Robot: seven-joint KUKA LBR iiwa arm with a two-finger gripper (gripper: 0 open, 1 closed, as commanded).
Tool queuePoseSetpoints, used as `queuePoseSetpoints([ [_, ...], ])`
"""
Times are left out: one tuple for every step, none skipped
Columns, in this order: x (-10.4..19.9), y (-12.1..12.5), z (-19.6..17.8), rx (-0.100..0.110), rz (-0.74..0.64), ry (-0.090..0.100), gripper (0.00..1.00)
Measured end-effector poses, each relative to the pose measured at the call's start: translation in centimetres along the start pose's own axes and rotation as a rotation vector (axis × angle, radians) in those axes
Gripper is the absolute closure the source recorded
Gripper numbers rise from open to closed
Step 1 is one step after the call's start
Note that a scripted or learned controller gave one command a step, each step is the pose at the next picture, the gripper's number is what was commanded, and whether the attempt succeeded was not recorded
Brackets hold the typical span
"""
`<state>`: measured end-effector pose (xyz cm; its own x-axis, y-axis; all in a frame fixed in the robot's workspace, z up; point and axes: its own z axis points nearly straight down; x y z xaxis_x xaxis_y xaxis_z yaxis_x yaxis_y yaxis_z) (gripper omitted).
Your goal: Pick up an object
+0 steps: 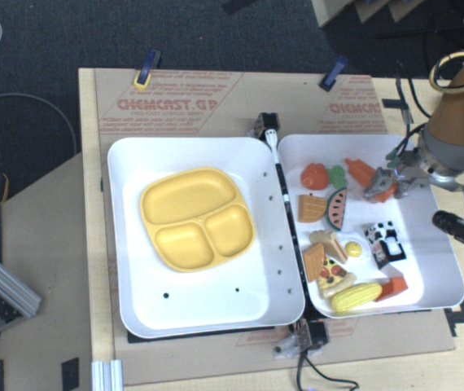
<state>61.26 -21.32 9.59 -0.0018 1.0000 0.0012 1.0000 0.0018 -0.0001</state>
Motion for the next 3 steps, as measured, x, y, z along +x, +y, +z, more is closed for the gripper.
queuePoseSetpoints([
  [-0.4, -0.2, -6.3, -0.008, 0.003, -0.005, 1.0],
  [-0.8, 0.1, -12.8, -0.01, 0.001, -0.005, 1.0],
  [-0.8, 0.2, -13.0, -0.004, 0.0, -0.003, 1.0],
])
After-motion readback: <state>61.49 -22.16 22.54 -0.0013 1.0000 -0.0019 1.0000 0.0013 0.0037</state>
